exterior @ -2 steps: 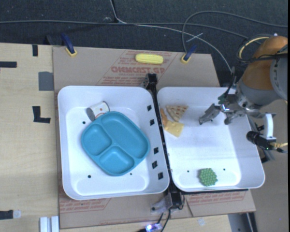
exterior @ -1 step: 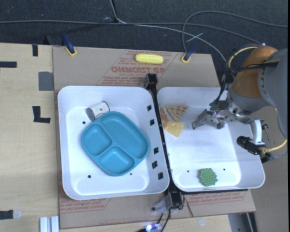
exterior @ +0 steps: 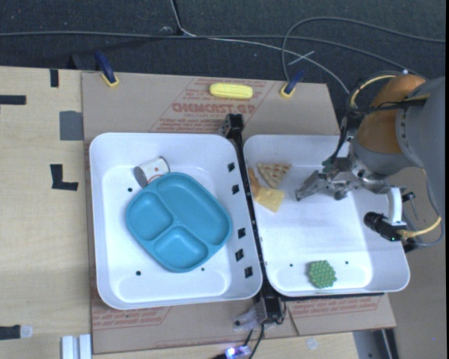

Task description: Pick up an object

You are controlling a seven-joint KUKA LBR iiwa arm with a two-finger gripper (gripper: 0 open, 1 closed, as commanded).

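Blue tray (exterior: 178,221) and a cup (exterior: 151,171) lie in the left bin (exterior: 105,223). In the right bin (exterior: 359,238), the claw (exterior: 308,191) hangs released, grasping nothing, just right of the waffle (exterior: 273,173) and cheese (exterior: 268,197); a green ball (exterior: 321,274) sits near. A corn cob (exterior: 230,91) lies on the bench beyond.

The wooden surface (exterior: 30,223) is covered by a cardboard sheet (exterior: 187,107). Two white bins are set on it side by side: one (exterior: 359,275) under the tool (exterior: 308,189), the other (exterior: 105,200) beyond it. A yellow corn cob (exterior: 230,90) lies on the cardboard, well away from the tool.
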